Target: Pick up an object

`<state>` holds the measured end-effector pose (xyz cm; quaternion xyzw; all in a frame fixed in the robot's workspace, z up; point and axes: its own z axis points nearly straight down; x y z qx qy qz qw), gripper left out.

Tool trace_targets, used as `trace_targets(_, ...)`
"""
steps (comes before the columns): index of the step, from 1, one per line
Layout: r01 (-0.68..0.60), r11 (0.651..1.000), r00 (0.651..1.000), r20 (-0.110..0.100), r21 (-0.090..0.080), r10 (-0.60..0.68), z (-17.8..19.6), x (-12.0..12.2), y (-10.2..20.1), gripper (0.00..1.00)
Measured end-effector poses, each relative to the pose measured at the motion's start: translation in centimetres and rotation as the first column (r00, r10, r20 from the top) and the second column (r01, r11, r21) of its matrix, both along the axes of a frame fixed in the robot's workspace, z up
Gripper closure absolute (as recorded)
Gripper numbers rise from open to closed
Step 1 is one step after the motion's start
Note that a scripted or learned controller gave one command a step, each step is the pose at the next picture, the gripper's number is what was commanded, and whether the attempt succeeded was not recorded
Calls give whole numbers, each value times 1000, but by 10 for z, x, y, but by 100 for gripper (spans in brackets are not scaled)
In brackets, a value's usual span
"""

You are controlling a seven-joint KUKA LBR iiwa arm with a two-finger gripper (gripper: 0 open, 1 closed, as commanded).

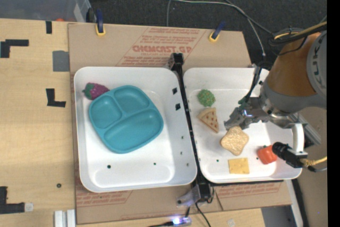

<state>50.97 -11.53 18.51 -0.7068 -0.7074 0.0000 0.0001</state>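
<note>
So, starting at the front edge of the right bin (212,174): a yellow cracker square (238,166) sits near the front wall, with a red-orange piece (266,154) off toward the front right corner, close to a black part of the arm's hardware. Just behind the cracker is a tan bread-looking piece (235,140), and the gripper (237,118) hangs right above its back edge, coming in from the right side of the bin. Whether it's open or closed, I honestly cannot tell from this angle, and nothing visibly sits in it.

A bit further back there's a wedge that looks like a pizza slice (210,119), just beside the gripper toward the bin's left wall, then a green broccoli-like lump (206,97) nearer the back. Over in the left bin (127,181) a teal divided plate (126,118) fills the middle, with a purple and green fruit (94,91) tucked at the back left corner, touching the plate's rim.

My guess is it's going for the bread piece or the pizza slice. The trouble is they're close together, so a slightly off descent could land between them and just shove one aside. The bread also looks flat and wide, so it might slip out or get pinched only at an edge and drop.
</note>
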Motion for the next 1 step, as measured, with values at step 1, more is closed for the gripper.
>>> trace_targets(1, 0, 1000, 1000, 2, -1, 0, 49, -6, -7, 100)
